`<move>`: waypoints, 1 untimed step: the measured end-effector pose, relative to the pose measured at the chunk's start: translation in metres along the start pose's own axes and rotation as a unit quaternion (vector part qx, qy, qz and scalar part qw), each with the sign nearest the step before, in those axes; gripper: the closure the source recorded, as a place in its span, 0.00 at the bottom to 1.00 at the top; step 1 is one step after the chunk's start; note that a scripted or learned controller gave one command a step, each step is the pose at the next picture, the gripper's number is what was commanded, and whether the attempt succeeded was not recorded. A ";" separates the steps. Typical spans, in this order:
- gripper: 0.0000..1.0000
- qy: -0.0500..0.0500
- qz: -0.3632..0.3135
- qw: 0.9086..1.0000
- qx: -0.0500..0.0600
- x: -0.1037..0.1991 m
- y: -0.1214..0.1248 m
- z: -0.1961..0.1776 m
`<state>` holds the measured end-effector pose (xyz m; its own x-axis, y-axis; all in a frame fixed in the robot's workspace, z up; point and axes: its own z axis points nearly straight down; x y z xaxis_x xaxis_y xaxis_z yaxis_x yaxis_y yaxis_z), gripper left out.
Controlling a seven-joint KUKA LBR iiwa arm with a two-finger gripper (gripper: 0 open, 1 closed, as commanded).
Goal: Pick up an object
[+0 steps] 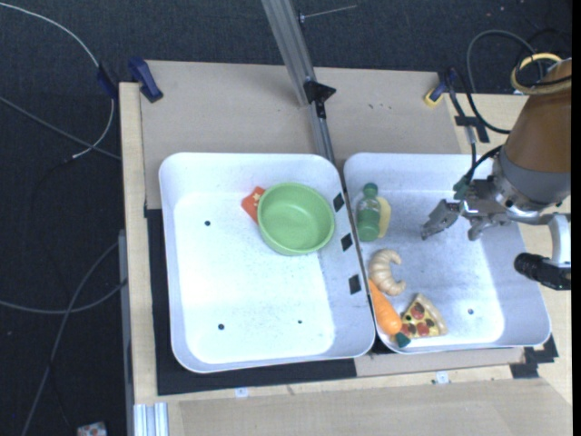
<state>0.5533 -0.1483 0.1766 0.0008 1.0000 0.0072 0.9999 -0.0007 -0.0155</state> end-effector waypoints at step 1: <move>0.00 0.000 0.000 1.000 0.001 -0.010 -0.004 0.053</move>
